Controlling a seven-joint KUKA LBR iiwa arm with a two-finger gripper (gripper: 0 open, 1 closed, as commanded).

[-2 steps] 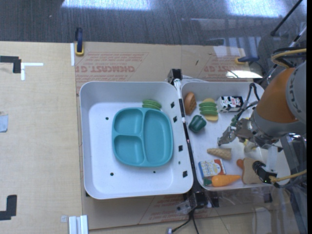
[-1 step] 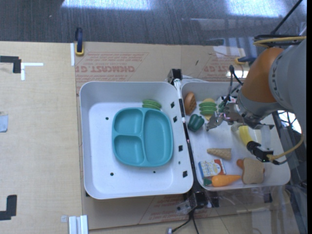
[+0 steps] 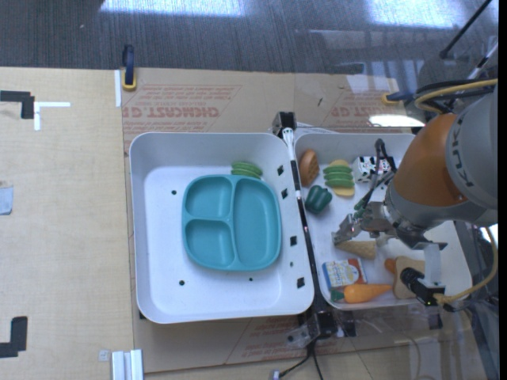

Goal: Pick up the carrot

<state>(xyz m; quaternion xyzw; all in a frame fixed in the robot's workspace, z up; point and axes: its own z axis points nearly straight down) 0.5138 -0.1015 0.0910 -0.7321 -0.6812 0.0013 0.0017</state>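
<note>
Fingers of the metal two-finger gripper hang over the right white bin, above a pale wedge-shaped piece; their opening cannot be told. Nothing visible between them. Orange carrot lies at the bin's near edge, beside a small printed packet, apart from the gripper.

two white bins, one teal plate, one carrot

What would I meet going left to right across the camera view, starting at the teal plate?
Teal divided plate → green pepper → gripper → orange carrot at the right bin's near edge.
</note>
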